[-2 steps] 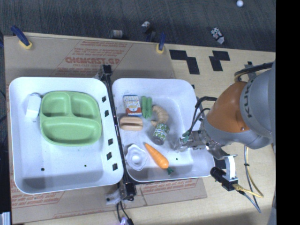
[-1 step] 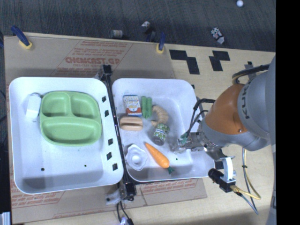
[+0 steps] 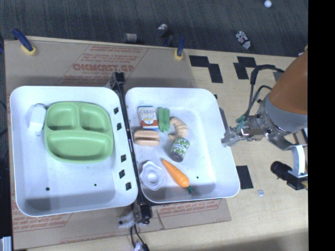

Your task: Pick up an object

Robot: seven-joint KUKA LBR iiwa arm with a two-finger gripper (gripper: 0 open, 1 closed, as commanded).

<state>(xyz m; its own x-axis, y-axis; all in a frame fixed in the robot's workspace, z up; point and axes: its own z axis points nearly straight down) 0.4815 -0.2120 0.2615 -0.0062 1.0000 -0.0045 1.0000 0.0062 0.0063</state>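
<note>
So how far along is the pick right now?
Nothing looks picked yet. The carrot, can and hot dog all lie in the right bin. The gripper sits outside that bin's right wall. Left: reach in, grasp one, lift.

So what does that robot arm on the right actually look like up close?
The arm is a rounded grey body with a broad orange band above the wrist. Thin dark cables loop along its side. At its end sits the tool, a small grey metal assembly with a bit of teal on it.
</note>
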